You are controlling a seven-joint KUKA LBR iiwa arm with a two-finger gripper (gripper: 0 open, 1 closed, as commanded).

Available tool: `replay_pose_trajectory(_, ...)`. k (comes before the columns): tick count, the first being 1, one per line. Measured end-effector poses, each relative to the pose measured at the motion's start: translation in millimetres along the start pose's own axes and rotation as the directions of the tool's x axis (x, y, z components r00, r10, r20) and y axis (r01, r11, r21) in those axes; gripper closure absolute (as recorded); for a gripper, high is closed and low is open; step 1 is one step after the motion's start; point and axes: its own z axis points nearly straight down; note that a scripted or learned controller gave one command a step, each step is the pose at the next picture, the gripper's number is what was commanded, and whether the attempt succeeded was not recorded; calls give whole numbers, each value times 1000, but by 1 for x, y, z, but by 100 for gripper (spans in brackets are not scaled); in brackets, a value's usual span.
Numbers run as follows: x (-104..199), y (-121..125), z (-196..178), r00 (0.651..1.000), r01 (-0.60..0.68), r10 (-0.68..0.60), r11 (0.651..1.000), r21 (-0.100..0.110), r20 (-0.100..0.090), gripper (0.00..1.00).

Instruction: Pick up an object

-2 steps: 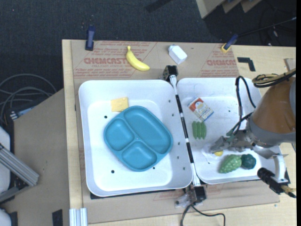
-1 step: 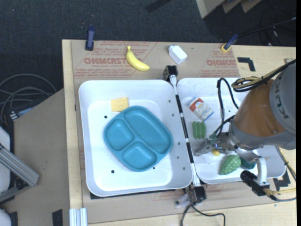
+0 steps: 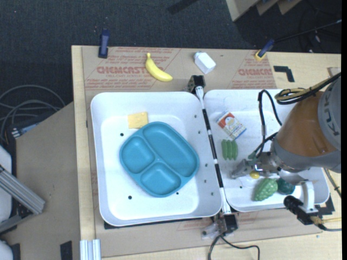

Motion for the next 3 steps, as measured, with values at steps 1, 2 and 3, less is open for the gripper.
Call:
replay_pose_trajectory(1,-1,1,-11,1000,-1,1,1000,-5,3,100)
replay_pose_trajectory(2,-1,1,-11,1000,-1,1,1000,-4,3,0)
replay_pose_trajectory(3,3,52,0,1000,1,-1,1000,-1,0,0)
